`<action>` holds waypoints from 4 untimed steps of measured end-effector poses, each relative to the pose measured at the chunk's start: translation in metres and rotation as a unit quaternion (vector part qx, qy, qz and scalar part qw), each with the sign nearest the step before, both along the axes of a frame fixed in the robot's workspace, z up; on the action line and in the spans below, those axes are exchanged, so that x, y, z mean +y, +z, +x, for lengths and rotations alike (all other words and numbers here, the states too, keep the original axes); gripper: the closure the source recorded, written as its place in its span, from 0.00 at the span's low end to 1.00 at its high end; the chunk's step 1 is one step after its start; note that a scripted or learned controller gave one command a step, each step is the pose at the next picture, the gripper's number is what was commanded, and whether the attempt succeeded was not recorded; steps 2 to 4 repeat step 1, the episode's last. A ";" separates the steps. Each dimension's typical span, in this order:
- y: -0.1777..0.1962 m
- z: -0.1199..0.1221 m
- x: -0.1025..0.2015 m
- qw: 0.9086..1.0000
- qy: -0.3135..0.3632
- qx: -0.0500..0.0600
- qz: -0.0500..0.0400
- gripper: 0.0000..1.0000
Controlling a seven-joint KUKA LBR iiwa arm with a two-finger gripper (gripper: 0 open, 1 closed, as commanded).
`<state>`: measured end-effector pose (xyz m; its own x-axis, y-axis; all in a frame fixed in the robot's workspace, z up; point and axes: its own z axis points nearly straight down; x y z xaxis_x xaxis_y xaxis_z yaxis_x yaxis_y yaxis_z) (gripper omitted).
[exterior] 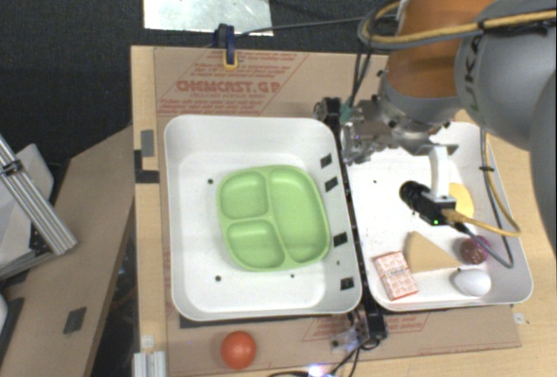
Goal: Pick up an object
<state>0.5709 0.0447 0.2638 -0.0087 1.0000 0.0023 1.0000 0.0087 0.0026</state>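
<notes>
Risk is aim: the end effector [359,138], open or closed I cannot tell, hangs over the right bin's [380,201] upper-left corner, well apart from the tan wedge [426,253] and red box [394,273]; descending there likely grasps nothing.

Dark speckled backdrop [70,27], brown bench board [261,75]

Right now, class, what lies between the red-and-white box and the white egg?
In the camera view, a tan wedge lies between the box and the egg.
</notes>
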 end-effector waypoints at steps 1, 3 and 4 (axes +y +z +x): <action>-0.006 0.010 0.061 1.000 0.001 0.001 0.000 1.00; -0.006 0.010 0.061 1.000 0.001 0.001 0.000 1.00; -0.006 0.010 0.061 1.000 0.001 0.001 0.000 1.00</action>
